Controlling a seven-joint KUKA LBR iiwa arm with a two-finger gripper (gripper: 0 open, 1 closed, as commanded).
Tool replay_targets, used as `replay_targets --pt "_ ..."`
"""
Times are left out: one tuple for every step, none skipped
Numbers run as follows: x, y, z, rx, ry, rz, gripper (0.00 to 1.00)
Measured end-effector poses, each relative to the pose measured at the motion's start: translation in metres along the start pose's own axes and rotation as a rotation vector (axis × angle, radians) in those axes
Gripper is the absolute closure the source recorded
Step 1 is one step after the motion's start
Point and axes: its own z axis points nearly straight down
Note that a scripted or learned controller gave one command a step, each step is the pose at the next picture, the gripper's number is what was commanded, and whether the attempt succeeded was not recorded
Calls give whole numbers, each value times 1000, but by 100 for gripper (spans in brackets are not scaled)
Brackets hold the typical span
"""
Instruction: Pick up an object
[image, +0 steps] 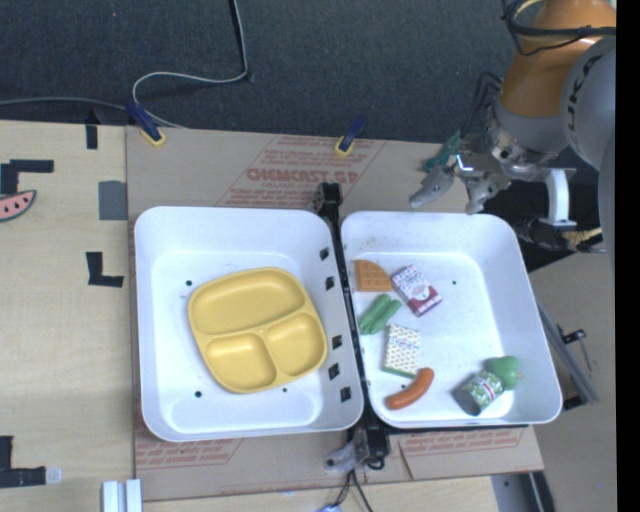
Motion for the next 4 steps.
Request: replay_targets --pt "12 -5 155 -2 -1 0 0" --pt "24 -24 162 -16 -4 2 0" --pt "27 -23 151 -17 3 1 100" --pt "27 -23 151 -16 3 1 0"
